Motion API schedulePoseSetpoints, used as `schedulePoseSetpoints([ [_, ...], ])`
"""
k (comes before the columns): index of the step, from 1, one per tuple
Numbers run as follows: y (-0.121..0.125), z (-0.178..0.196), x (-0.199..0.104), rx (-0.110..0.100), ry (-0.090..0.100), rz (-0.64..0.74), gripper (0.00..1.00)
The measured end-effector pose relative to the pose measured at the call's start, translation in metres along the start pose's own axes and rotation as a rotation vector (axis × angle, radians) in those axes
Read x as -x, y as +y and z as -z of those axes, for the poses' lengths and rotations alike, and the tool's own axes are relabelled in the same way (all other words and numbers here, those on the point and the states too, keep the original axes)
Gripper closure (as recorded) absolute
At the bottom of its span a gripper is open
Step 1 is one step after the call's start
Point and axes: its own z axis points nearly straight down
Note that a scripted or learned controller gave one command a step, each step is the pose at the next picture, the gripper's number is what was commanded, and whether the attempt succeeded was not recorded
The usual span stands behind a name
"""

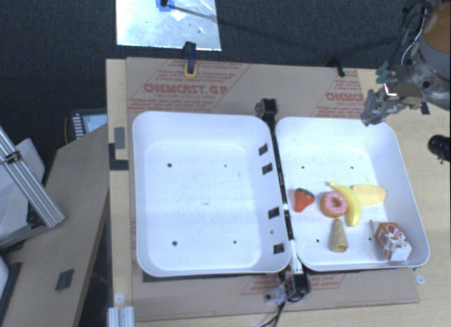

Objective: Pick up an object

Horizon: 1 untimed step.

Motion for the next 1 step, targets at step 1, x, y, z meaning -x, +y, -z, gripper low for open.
schedulePoseSetpoints([
  [1,-0.0252,-0.1371,0.0517,-0.034,0.004,-0.007,1.0],
])
